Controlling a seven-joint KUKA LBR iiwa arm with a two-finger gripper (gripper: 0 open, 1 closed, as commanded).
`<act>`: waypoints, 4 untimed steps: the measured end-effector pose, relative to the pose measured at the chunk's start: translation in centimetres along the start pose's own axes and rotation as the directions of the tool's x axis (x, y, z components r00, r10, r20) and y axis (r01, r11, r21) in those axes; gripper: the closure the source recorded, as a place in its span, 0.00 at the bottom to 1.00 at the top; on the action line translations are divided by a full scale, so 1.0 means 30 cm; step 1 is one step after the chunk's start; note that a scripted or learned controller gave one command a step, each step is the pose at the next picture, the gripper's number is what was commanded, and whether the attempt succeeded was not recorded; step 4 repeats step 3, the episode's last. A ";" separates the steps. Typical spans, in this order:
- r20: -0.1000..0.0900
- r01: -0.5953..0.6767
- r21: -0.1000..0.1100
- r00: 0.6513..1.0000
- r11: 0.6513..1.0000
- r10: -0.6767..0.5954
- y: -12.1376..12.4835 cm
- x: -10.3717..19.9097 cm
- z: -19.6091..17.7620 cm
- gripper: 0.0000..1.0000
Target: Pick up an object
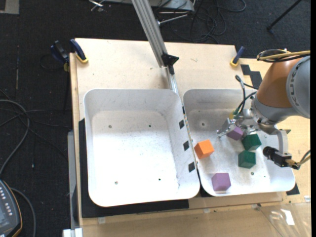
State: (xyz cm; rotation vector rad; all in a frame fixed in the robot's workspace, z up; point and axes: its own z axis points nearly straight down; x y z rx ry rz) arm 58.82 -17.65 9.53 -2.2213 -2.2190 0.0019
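Gripper [236, 128] sits low in the right bin [207, 100] over a purple block [235, 133] (grasp state: cannot tell), a green cube [252, 141] just beside.

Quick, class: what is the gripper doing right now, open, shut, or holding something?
Gripper: down in the right bin at a purple block; open or shut cannot be told.

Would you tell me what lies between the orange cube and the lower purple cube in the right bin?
In the camera view, bare white bin floor separates the orange cube from the lower purple cube; nothing sits between them.
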 end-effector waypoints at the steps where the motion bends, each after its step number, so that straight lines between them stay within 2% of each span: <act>1: 0.001 -0.001 -0.004 1.000 1.000 0.001 0.005 -0.003 -0.034 1.00; 2: -0.002 0.012 -0.012 1.000 1.000 -0.012 0.179 0.363 -0.348 1.00; 3: -0.003 0.011 -0.005 1.000 1.000 -0.011 0.275 0.613 -0.333 1.00; 4: -0.003 0.011 -0.005 1.000 1.000 -0.011 0.275 0.613 -0.333 1.00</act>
